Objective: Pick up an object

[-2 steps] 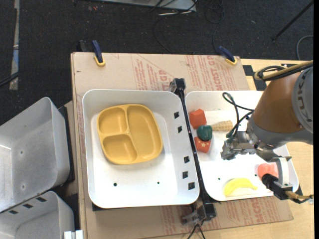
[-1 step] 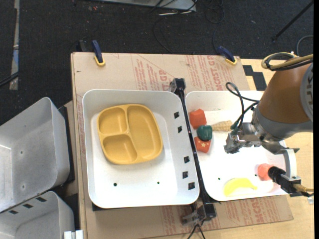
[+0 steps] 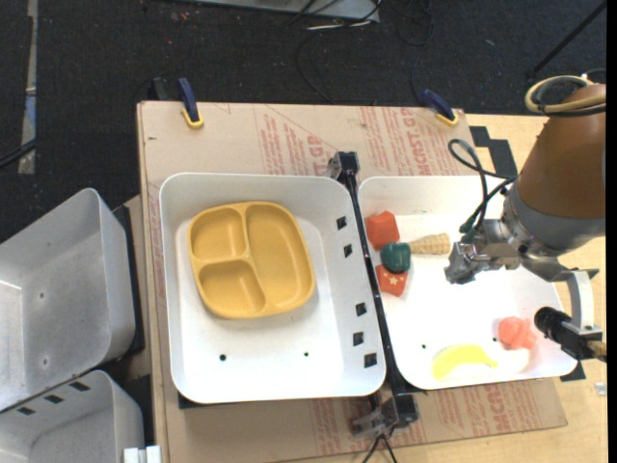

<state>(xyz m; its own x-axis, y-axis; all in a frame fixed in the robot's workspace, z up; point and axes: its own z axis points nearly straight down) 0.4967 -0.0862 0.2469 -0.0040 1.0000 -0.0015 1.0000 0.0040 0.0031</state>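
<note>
Sitting, left bin [image 3: 183, 287]: yellow three-compartment plastic plate [image 3: 253, 258].
Right bin [image 3: 424, 196], left side: orange block [image 3: 383, 228], green-topped toy [image 3: 396, 256], red piece [image 3: 391, 280], tan cone [image 3: 431, 245].
Near edge: yellow banana toy [image 3: 463, 361], pink lump [image 3: 516, 333].
Gripper [image 3: 457, 273]: hovers above the right bin's middle, right of the cone; whether its fingers are parted or closed cannot be told.

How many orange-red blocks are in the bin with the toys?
2. One orange-red block sits near the right bin's left wall, toward the back. The other lies just in front of it, past the green toy. The arm may hide more.
</note>
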